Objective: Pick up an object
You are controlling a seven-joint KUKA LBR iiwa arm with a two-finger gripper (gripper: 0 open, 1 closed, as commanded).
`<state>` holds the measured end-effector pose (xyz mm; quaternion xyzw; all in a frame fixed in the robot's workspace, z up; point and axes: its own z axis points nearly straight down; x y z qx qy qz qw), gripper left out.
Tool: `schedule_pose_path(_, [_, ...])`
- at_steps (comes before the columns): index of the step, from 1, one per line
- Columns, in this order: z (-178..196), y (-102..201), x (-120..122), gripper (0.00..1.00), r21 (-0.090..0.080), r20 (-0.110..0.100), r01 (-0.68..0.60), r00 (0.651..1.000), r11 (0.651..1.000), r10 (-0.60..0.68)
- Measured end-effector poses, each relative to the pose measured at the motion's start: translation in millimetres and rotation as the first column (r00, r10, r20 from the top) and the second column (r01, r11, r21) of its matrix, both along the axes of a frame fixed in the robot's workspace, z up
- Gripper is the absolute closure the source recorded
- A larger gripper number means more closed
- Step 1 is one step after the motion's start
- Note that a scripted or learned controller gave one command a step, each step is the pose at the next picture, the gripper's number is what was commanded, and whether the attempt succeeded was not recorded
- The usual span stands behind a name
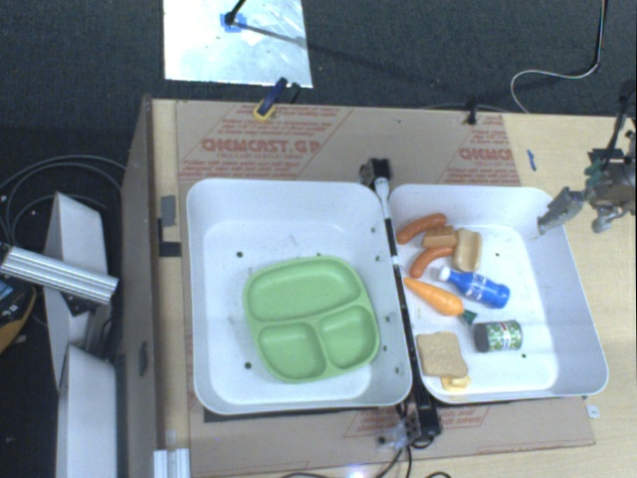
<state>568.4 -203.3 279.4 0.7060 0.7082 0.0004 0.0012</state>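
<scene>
Two white bins are set side by side at the middle of the frame, so that things can be lifted out of one without the other being disturbed. In the left bin a green divided plate is laid flat, its three compartments facing up, presumably as a place to receive things.

The things to be picked are gathered in the right bin, crowded toward its left wall. Two sausages are seen at the upper part of the cluster, with a bread roll just beside them. Below, a carrot lies at a slant, touching or nearly touching a blue bottle. A dark can lies on its side toward the lower right of the group, and a slice of toast rests near the bin's lower edge. The can and the toast stand a little apart from the rest and are judged the easier targets.

The gripper is seen at the right edge of the frame, over the upper right rim of the right bin, well apart from every object. Nothing is held. Whether its jaws are apart or together cannot be told. The pick is judged not yet begun; a move leftward and down would be called for.
</scene>
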Motion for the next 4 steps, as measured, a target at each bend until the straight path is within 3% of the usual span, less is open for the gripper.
schedule_pose_path(1, [-123.6,37.6,-0.2,0.0,0.002,-0.003,-0.001,1.0,1.0,0.001])
schedule_pose_path(2, [-195.2,61.1,-47.0,0.0,0.001,-0.001,0.002,1.0,1.0,-0.002])
schedule_pose_path(3, [-195.2,68.4,-81.7,0.0,0.001,-0.001,0.002,1.0,1.0,-0.002])
schedule_pose_path(4, [-194.3,103.6,-45.9,0.0,-0.004,0.002,0.004,1.0,1.0,-0.004])
